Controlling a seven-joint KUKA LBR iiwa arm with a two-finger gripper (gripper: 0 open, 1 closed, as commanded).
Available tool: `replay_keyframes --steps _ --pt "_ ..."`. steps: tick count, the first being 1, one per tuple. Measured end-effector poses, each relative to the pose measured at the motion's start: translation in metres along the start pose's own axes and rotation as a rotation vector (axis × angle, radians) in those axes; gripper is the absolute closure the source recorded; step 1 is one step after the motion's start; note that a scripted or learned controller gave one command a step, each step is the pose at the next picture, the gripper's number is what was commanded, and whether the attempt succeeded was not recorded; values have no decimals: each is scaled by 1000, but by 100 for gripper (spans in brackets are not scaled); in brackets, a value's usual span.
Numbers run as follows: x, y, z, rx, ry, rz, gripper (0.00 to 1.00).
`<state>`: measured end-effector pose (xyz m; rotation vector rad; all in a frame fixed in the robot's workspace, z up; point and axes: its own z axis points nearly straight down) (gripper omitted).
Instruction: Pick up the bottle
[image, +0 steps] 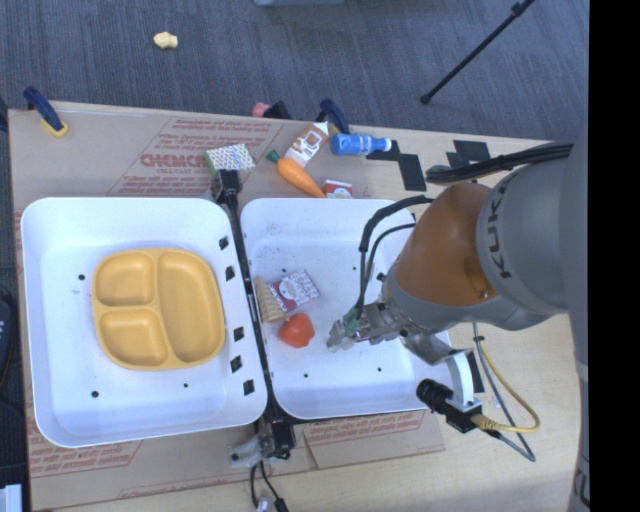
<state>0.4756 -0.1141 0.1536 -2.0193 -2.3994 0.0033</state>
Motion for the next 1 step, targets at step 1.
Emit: replay_keyframes --steps 1 --pt "105 19 -38 -2 -1 -33 100"
